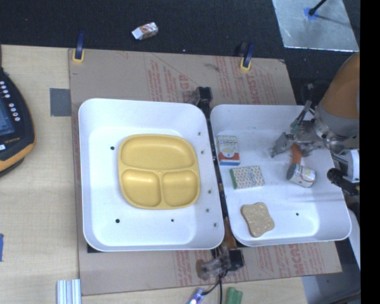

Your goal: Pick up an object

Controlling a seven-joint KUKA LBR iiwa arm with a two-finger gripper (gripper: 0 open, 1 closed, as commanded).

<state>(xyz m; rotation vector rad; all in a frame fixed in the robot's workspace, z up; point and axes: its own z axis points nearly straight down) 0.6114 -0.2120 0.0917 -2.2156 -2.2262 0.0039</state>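
White bins side by side mid-frame on brown cardboard sheet [177, 75] over pale wooden bench [31, 220]. Left bin [95, 227] holding yellow three-compartment plate [159, 170], roughly centred, flat, open side up. Right bin [329, 223] holding four small items: small carton [228, 149] with red and blue print near its upper left, just beside the shared bin edge; green speckled square pad [247, 177] just below the carton, apart from it; tan toast-shaped piece [258, 219] lower centre, lying flat; small whitish can-like item [303, 176] with orange-brown end toward upper frame, right of centre, tilted. Gripper [296, 145] at upper right of right bin, grey metal linkage reaching in from right frame edge, sitting just above the can-like item, its tip next to the orange end. Jaw state: cannot tell, linkage too cluttered and small to read; contact with the can-like item also unclear. Orange band of arm [345, 87] at right edge, upper half. Black and orange teach pendant [3, 128] at left frame edge on bench. Blue-yellow clamps [79, 48] and [246, 57] at top edge of cardboard. Crumpled wrapper [145, 31] on dark floor, upper centre. Grey tape patch [60, 101] left of left bin. Black clip [204, 95] between bins at top.
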